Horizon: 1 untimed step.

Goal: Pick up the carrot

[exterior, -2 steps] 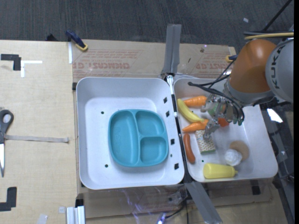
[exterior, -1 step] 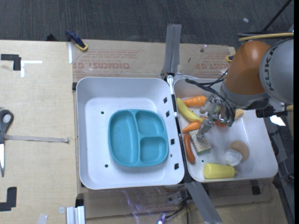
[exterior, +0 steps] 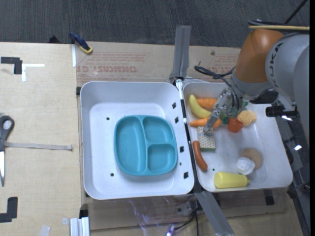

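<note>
Over the right bin [exterior: 275, 146], the gripper [exterior: 212, 124] hangs low with its fingers pointing down and toward the left of the view. Finger state cannot be determined: the tips merge with the items beneath them.

The carrot [exterior: 199, 122] lies directly at the fingertips, near the bin's left wall. Its long axis runs roughly left to right across the view, slightly tilted. Its right end is covered by the gripper, so which end is the tip cannot be made out. No gap is visible between carrot and fingers, and contact cannot be confirmed.

A yellow banana [exterior: 198, 107] lies just behind the carrot, with a second orange item [exterior: 207, 102] beside it, partly hidden by the gripper. A green-and-white sponge [exterior: 207, 140] lies just in front of the carrot. A red sausage [exterior: 199, 155] lies nearer the front.

The arm [exterior: 275, 63] enters from the right, orange band uppermost, wrist angled down toward the left. It covers part of the bin's rear corner.

The left bin [exterior: 93, 146] holds a blue divided plate [exterior: 146, 145].
</note>
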Tool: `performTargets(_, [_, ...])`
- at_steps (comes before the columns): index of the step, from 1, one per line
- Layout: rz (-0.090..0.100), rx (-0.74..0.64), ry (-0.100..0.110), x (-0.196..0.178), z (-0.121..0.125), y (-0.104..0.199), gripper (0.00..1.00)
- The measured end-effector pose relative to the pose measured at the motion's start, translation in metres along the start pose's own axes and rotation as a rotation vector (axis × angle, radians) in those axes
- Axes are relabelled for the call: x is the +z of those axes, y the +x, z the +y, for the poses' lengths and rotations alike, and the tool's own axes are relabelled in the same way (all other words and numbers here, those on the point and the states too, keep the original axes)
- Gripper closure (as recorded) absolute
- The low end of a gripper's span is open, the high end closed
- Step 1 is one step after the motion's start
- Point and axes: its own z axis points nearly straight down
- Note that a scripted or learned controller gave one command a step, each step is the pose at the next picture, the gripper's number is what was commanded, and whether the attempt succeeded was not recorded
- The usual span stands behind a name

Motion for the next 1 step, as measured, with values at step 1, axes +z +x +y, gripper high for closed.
performTargets(1, [-0.008, 0.18, -0.004, 0.0005, 0.0041, 0.0065, 0.0])
